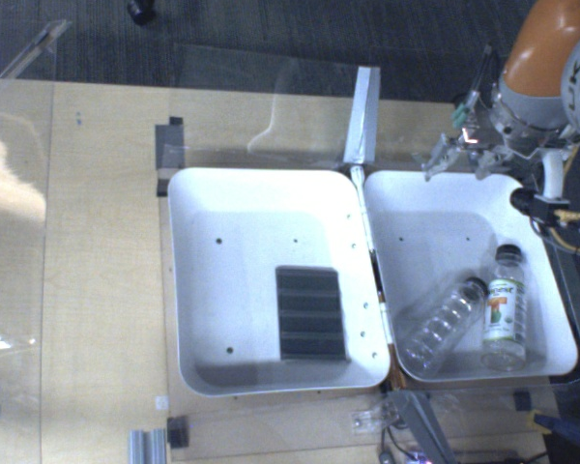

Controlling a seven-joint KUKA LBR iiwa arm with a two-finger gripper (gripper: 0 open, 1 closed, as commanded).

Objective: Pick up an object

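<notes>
Above the right bin's [402,196] far edge, gripper [461,155] hovered, fingers spread, holding nothing. Two clear bottles [445,322] [504,309] lay at the near right corner; dark ribbed block [309,311] in left bin [198,259]. Pick not yet started.

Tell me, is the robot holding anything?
No. The gripper hangs above the right bin's far rim with nothing between its fingers. Both bottles lie in that bin.
</notes>
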